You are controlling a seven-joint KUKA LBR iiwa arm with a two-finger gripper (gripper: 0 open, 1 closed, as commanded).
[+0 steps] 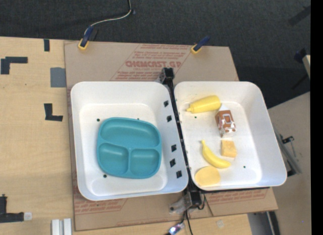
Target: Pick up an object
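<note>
Camera view gives us no lifted object yet, so we judge the pick not begun: beside the teal plate (129, 147), the right bin (255, 97) holds a mustard bottle (204, 104), banana (215, 156) and small box (225, 122); the gripper's state we cannot tell.

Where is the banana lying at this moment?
The banana lies in the right bin, toward its near edge, between the pale yellow block and the flat yellow disc.
</note>
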